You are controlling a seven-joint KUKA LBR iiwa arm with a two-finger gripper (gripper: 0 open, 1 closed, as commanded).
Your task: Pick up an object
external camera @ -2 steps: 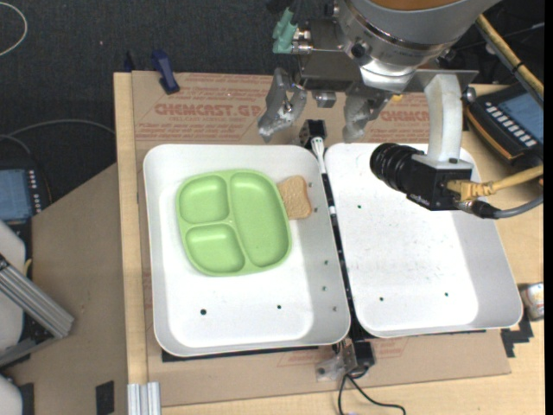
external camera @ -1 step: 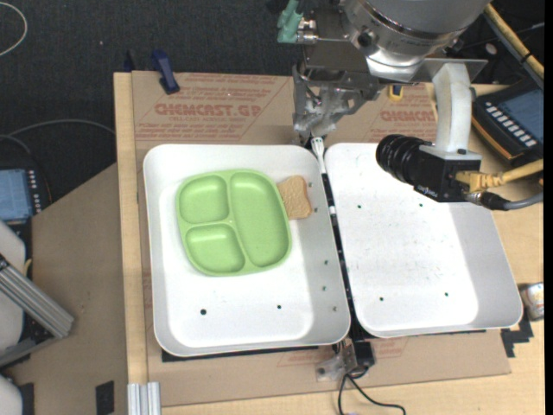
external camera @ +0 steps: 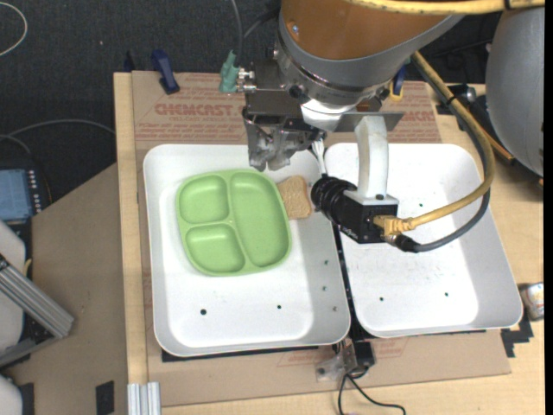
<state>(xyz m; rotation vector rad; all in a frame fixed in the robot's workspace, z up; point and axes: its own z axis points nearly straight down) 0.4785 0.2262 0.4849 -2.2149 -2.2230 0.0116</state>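
Orange-banded grey arm [external camera: 371,24] with a yellow cable [external camera: 449,210] and metal claw [external camera: 275,152].

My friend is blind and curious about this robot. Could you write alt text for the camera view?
A grey and orange robot arm's gripper hangs over the far edge of the left white bin, just above a green divided plate and a small tan block beside it. The right white bin sits alongside.

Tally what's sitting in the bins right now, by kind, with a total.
Green divided plate: 1, in the left bin
Tan flat piece, possibly a cracker or sponge: 1, at the plate's right edge, below the gripper
Total: 2, both in the left bin
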